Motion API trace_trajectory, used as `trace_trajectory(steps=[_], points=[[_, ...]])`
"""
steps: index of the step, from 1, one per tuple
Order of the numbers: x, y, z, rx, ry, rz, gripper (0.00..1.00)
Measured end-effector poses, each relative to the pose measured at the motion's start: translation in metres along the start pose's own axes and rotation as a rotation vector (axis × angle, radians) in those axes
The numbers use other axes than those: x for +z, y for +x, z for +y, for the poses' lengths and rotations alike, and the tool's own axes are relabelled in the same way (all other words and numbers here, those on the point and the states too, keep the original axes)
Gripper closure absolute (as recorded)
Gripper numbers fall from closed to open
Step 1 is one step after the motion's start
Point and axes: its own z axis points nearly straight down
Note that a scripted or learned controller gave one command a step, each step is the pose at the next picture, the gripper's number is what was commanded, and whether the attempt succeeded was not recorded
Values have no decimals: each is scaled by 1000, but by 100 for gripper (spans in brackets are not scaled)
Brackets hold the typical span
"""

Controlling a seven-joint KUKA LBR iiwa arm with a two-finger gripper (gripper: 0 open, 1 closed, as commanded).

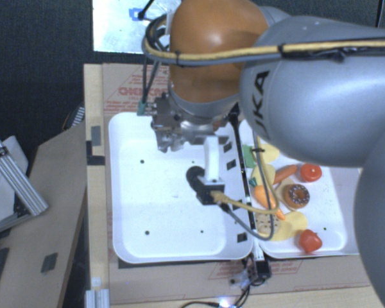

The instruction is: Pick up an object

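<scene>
A tan bench (54,197) under a fixed overhead camera carries a printed cardboard sheet (125,90) and, on it, two shallow white bins side by side. The grey arm (321,88), reaching in from the view's right, hangs its gripper (169,138) above the left bin (147,204), close to that bin's far edge and nearer its inner wall than its outer one. The wrist's bulk blocks the sight line, so it cannot be told whether the gripper is open or closed, and nothing can be seen in its hold.

Every toy in sight lies across the shared wall, in the right bin (339,218). A carrot (284,172) sits toward the middle of that bin, its long axis roughly parallel to the bin's near edge, tip toward the shared wall. A red tomato (310,172) is just beside the carrot's thick end. A doughnut (296,196) lies nearer the camera. A yellow piece (290,224) and a second red toy (309,240) sit close to the near edge.

The pick appears not yet begun. By these positions the coming move turns on a sideways shift over the shared wall before any descent. The carrot and doughnut look the shortest reach.
</scene>
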Motion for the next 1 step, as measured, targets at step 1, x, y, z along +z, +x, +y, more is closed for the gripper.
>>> trace_trajectory(steps=[1], points=[[-27, -106, 27, 9, 2, -5, 100]])
